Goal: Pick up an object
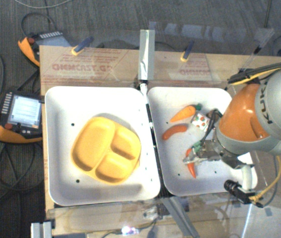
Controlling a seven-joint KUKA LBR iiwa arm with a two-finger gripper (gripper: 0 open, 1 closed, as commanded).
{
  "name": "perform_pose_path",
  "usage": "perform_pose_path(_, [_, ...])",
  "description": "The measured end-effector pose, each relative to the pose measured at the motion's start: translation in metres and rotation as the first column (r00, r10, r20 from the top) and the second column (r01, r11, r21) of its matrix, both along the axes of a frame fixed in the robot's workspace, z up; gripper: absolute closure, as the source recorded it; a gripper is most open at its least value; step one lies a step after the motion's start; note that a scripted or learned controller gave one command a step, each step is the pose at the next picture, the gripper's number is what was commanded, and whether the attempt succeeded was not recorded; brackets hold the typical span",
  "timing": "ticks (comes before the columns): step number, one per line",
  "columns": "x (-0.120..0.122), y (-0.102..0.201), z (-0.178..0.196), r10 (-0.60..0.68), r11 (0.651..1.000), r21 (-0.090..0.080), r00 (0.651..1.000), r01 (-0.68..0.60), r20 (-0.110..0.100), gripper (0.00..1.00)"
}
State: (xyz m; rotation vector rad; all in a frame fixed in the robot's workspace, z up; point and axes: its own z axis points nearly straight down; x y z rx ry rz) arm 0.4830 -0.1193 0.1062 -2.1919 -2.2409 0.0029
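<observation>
In the right bin [173, 182] lie an orange toy carrot with a green top [183, 114], a curved red chili-like piece [174, 131], a small white block with coloured dots [199, 121] and a small orange-red piece [192, 169]. My gripper [194, 155] reaches in from the right and sits low in this bin, right over the upper end of the small orange-red piece. The wrist hides part of that piece. The carrot and the red piece lie apart from the gripper, up and to its left.
A yellow divided plate [106, 149] lies in the left bin [56, 113]. A raised rim [150, 133] separates the two bins. The orange band of the arm [247, 115] covers the right bin's right side. A handheld pendant [19, 114] lies left of the bench.
</observation>
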Motion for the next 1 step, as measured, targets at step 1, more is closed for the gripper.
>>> perform_pose_path(1, [0.0443,0.0476,0.0766,0.04,0.999,-0.004,0.999,-0.04,0.004,1.0])
